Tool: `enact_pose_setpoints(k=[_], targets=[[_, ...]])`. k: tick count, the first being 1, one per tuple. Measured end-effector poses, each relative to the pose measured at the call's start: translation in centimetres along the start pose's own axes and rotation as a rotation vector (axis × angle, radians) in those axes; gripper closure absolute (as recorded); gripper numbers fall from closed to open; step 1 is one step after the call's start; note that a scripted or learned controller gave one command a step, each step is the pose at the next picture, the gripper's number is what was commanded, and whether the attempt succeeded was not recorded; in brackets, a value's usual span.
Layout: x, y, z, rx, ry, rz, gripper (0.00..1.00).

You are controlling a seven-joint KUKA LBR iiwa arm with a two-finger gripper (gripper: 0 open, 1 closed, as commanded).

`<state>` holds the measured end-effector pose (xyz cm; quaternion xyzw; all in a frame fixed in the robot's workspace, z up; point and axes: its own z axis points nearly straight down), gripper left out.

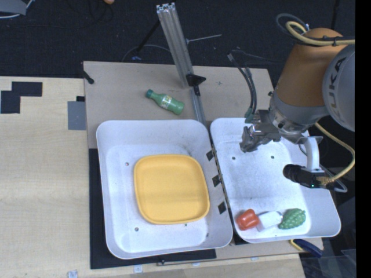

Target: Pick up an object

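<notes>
My gripper [250, 141] hangs over the far part of the right bin [255, 178], with nothing seen between its fingers. At that bin's near edge lie a red pepper-like piece [248, 219], a small white object [269, 220] and a green bunch-of-grapes toy [292, 218], side by side. The gripper is well apart from them, toward the back of the bin. A yellow square plate [171, 188] lies flat in the left bin [116, 155].
A green bottle [166, 101] lies on its side on the bench behind the left bin. A metal post [177, 39] slants up from between the two bins at the back. Black clips [215, 179] sit on the rim shared by the bins.
</notes>
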<state>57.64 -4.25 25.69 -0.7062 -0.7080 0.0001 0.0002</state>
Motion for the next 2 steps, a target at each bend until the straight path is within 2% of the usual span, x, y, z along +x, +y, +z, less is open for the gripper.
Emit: enact_pose_setpoints(k=[2], targets=[[9.9,3.8,1.2,0.001,0.0,0.0,1.0]])
